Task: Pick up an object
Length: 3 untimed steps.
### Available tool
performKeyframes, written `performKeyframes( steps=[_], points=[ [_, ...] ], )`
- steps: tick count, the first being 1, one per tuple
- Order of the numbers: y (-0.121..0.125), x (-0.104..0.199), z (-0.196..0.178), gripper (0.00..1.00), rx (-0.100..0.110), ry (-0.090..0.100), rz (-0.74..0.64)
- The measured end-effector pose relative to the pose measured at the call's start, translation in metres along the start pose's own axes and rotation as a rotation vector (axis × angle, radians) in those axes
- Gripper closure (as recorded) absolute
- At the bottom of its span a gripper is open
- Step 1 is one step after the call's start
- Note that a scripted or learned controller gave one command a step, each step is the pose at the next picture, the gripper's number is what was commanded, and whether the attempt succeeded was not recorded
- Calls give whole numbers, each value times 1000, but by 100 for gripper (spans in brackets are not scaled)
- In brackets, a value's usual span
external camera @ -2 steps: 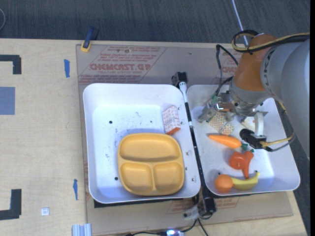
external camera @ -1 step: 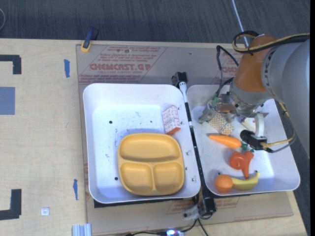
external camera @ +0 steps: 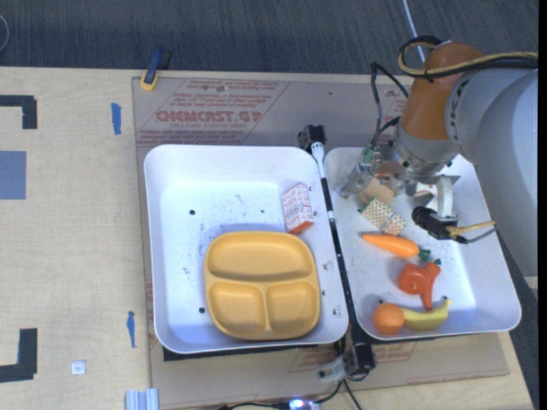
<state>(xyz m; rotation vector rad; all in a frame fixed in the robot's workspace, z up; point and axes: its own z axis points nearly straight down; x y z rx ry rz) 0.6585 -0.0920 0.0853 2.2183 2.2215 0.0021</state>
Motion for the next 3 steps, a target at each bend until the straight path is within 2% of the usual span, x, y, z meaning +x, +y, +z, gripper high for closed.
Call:
performKeyframes(
  steps=[1, 2, 3],
  points=[
    [1, 0, -11, 100, -3, -2, -2],
    [1, 96, -101, 100, -1, 2, -1],
    [-74, 171, -100, 100, 6, 3, -1]
  ],
)
